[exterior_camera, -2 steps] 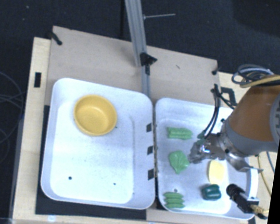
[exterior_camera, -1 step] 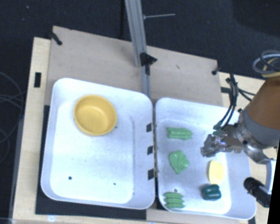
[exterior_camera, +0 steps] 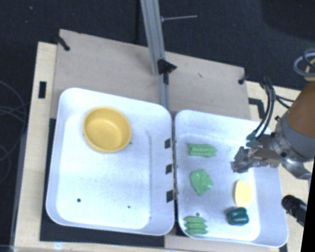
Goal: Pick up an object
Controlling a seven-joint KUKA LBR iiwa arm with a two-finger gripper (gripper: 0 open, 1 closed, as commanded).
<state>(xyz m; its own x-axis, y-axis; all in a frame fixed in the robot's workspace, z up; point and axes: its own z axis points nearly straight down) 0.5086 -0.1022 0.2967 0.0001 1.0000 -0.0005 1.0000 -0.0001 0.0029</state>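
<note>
Your hand (exterior_camera: 241, 164) hovers over the right bin (exterior_camera: 234, 128), just above the pale yellow object (exterior_camera: 243, 193); you cannot tell whether it grips anything. Nearby lie a dark green object (exterior_camera: 237, 216) and three lighter green pieces, possibly toy vegetables (exterior_camera: 201, 181). A yellow bowl (exterior_camera: 107, 130) sits in the left bin (exterior_camera: 104, 203).
</note>
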